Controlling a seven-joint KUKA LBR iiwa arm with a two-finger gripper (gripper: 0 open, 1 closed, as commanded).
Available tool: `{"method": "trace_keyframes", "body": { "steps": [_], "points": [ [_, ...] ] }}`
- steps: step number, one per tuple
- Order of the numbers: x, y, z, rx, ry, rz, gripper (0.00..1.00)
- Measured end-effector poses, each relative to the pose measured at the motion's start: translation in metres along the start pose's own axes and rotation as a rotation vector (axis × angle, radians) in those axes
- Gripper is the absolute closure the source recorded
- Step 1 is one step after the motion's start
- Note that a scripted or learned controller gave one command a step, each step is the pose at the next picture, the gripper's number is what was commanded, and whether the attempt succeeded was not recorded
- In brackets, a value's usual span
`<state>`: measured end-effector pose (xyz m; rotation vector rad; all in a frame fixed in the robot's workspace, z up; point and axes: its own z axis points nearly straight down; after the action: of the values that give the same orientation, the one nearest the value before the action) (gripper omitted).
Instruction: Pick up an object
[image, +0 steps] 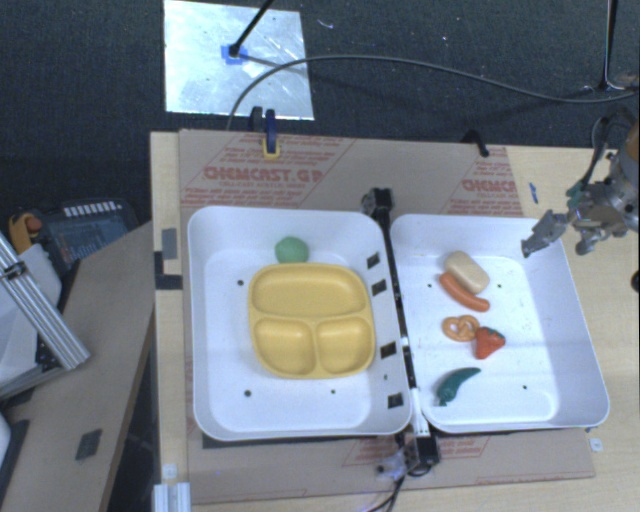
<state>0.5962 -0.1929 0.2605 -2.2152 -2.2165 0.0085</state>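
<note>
The grey metal claw (560, 228) (grip state impossible to tell, seemingly empty) hovers beside the right white bin's rim (580, 300); descending there risks striking it.

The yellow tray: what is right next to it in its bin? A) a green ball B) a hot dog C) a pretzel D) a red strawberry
A: a small green ball sits just above the yellow tray in the left bin; the other foods lie in the right bin.
</note>
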Motion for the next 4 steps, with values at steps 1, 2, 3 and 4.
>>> {"method": "trace_keyframes", "body": {
  "steps": [1, 2, 3, 4],
  "points": [
    [0.001, 0.002, -0.007, -0.011, -0.002, -0.003, 0.00],
    [0.003, 0.006, 0.035, -0.008, -0.002, -0.002, 0.00],
    [0.013, 0.010, 0.088, -0.009, -0.002, -0.005, 0.00],
    [0.012, 0.006, 0.149, -0.007, -0.001, -0.001, 0.00]
  ]
}}
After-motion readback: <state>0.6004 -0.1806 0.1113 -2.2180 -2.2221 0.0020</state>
